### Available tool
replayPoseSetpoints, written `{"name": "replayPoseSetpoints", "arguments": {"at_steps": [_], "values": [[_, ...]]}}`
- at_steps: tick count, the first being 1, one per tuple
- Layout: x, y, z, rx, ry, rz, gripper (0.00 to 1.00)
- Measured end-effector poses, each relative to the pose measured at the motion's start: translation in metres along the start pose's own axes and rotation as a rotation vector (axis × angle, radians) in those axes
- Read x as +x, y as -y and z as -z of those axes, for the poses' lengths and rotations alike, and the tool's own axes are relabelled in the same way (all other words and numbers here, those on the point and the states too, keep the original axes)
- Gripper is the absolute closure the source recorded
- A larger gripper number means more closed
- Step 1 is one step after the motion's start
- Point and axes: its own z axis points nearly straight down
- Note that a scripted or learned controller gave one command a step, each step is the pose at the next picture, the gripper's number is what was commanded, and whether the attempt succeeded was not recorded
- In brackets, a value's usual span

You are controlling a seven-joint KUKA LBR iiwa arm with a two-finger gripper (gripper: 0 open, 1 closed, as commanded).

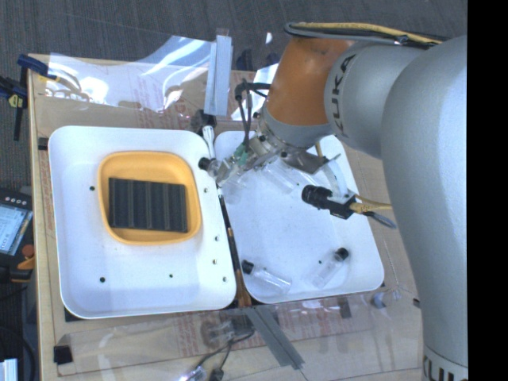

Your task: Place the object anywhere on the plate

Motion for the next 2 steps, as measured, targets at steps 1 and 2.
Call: {"name": "replayPoseSetpoints", "arguments": {"at_steps": [1, 2], "values": [[0.000, 0.000, 0.000, 0.000, 0.000, -0.001, 0.00], [-0.056, -0.027, 0.013, -0.003, 0.003, 0.100, 0.00]]}}
